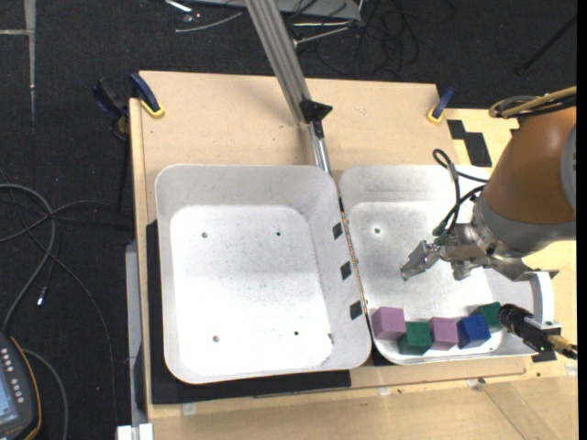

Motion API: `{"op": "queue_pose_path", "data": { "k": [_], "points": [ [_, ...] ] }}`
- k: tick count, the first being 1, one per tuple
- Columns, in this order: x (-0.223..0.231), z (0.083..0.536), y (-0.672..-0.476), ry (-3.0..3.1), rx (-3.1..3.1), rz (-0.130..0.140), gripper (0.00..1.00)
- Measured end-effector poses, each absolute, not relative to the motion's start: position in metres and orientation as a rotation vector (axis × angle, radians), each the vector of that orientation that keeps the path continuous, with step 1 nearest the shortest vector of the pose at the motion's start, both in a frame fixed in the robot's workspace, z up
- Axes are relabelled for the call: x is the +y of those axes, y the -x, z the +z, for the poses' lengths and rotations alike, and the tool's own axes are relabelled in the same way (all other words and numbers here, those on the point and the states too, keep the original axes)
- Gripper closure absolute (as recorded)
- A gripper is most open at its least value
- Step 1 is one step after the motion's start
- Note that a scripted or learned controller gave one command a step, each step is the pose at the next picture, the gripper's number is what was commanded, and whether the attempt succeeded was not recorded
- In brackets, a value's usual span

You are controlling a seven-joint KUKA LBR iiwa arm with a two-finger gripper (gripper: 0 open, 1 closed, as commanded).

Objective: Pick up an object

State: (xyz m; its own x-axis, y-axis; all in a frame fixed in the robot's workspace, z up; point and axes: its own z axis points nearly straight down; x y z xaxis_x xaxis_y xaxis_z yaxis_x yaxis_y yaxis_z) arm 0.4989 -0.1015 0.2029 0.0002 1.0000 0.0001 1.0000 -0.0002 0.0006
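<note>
Blocks, purple [390,322], green [417,336], purple [446,331] and blue [473,329], line the right bin's [394,191] near wall. Gripper [417,259] hovers above; finger state indiscernible.

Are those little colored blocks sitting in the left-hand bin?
No, the blocks are lined up along the near edge of the right bin, below the gripper.

arm [541,181] cut off at right edge; green block [489,313] partly hidden.
</note>
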Motion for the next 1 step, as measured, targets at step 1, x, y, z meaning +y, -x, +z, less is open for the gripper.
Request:
{"op": "queue_pose_path", "data": {
  "k": [1],
  "points": [
    [-0.1464,0.1093,-0.5236,-2.228,2.221,-0.007,0.00]
  ]
}}
